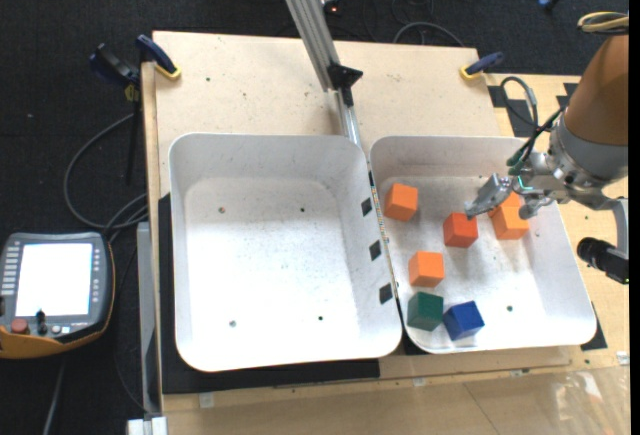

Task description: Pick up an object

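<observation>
1. Camera view, layout: two white bins sit side by side on the worktop (260, 83). The left bin (200, 223) carries no blocks; the right bin (560, 313) holds all six.
2. Camera view, the task's things: an orange block (401, 201) near the divider, a red-orange block (460, 229) mid-bin, a second orange block (426, 268) below it, a green block (425, 310) touching a blue block (463, 319) at the near wall, and a third orange block (510, 221) partly hidden by the arm.
3. Camera view, the claw (492, 197): it hangs low between the red-orange block and the third orange block. Nothing shows between its tips, and I cannot tell how wide they stand.
4. Risks, as I judge them:
   - With two blocks so close on either side, a descent could land a tip on top of one and knock it away.
   - A closing stroke might catch only a corner, so the block twists out.
   - The block under the arm is poorly seen, so its pose is uncertain.
</observation>
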